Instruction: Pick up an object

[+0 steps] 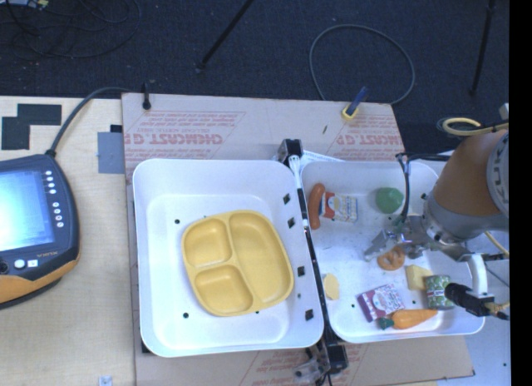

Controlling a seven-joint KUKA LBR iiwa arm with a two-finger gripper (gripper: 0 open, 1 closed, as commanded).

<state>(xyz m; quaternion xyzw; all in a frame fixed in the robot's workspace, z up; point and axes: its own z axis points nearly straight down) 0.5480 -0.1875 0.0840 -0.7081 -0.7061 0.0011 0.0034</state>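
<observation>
Dark carpet lies behind the bench. Left white bin [158, 210] holds a yellow three-compartment plastic tray [238, 262]. In the right white bin [353, 329], the gripper [389, 245] hangs with fingers spread, unladen, just above a small orange-brown round toy [391, 259] mid-bin.

Even overhead light; the white bins [150, 210] glare bright, the floor beyond them lies dim, edges slightly soft.
</observation>
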